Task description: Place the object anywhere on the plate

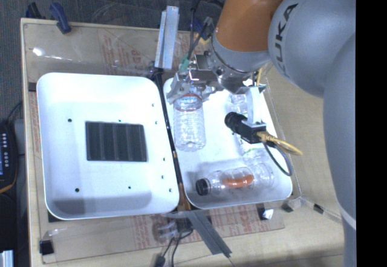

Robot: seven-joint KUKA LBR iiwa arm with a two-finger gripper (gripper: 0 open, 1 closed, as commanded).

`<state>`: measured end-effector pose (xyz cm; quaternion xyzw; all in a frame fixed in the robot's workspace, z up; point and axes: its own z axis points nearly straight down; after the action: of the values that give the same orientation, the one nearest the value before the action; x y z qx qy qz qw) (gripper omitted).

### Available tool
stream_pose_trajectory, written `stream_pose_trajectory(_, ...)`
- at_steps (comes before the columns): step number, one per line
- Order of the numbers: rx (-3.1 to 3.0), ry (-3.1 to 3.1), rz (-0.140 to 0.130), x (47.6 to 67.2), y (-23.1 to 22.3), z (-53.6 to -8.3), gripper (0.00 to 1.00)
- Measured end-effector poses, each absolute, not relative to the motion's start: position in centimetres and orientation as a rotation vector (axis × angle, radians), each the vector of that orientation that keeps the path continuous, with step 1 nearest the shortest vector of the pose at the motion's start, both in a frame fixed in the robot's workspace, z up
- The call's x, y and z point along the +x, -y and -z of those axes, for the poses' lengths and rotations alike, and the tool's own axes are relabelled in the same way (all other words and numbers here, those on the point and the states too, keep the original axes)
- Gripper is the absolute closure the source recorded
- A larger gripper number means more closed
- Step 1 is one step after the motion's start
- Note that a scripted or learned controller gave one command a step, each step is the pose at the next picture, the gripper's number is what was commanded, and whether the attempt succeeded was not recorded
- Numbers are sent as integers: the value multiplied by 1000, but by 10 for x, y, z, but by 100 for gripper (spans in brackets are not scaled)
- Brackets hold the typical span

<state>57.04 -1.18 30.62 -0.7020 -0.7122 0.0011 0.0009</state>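
While the claw (188,83) hovers over the clear bottle's (188,122) cap in the right bin (281,190), its grip cannot be told; grasping seems underway. Next, carry left to the dark plate (116,141).

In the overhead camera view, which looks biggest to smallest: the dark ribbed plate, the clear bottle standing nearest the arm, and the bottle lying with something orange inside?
1. Dark ribbed plate, clearly largest.
2 and 3. The clear bottle and the lying bottle with orange contents look alike; the slanted view prevents ranking them.
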Motion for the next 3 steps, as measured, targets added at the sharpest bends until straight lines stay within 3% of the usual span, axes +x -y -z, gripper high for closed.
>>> stream_pose_trajectory(1, -2035, 2389, -7, 551, -29, -190, 100)
stream_pose_trajectory(2, -1789, 2583, -1, 575, 31, -192, 100)
stream_pose_trajectory(3, -1558, 2724, -4, 523, -40, -206, 100)
